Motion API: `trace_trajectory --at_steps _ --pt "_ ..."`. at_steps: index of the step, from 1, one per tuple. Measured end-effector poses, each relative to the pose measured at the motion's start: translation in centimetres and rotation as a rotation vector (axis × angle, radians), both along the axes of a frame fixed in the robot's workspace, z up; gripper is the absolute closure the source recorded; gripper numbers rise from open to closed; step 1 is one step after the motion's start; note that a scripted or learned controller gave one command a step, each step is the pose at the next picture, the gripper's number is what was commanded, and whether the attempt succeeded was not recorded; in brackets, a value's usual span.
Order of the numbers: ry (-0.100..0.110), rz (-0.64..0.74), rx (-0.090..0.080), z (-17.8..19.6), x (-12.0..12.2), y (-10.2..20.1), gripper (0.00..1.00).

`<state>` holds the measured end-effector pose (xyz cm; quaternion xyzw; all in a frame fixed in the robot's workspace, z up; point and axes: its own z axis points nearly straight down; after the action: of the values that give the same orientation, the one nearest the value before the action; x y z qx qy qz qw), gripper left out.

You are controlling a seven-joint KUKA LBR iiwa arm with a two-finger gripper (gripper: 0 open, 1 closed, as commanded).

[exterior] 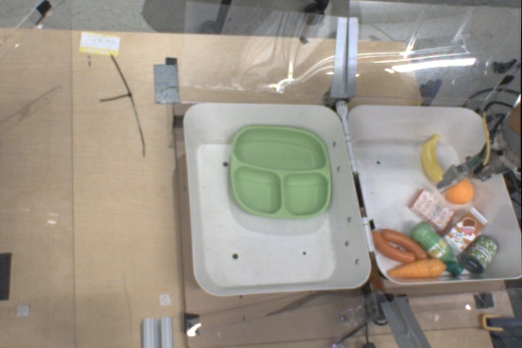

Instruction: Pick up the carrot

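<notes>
You had soft, even overhead light, mild blur throughout, and white glare streaking the clear sheet (359, 69) at upper right.

No lettering is legible; the yellow label (99, 43) at eleven o'clock and the packets (432, 209) at four o'clock are too blurred

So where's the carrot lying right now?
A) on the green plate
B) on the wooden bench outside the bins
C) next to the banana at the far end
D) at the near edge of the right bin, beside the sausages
D: the carrot lies along the near edge of the right bin, just below the sausages, far from the green plate.
</notes>
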<state>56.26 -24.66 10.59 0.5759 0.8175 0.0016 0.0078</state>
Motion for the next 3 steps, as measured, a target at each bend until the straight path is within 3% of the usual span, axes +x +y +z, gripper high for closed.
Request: trace_trajectory --at_steps 1,2,3 --pt "-0.009 -0.001 -0.003 1.4 0.2 -0.2 1.00" --pt "0.005 0.226 0.002 1.6 7.4 9.6 1.00" --pt "0.005 0.225 0.001 1.6 7.4 9.6 0.00"
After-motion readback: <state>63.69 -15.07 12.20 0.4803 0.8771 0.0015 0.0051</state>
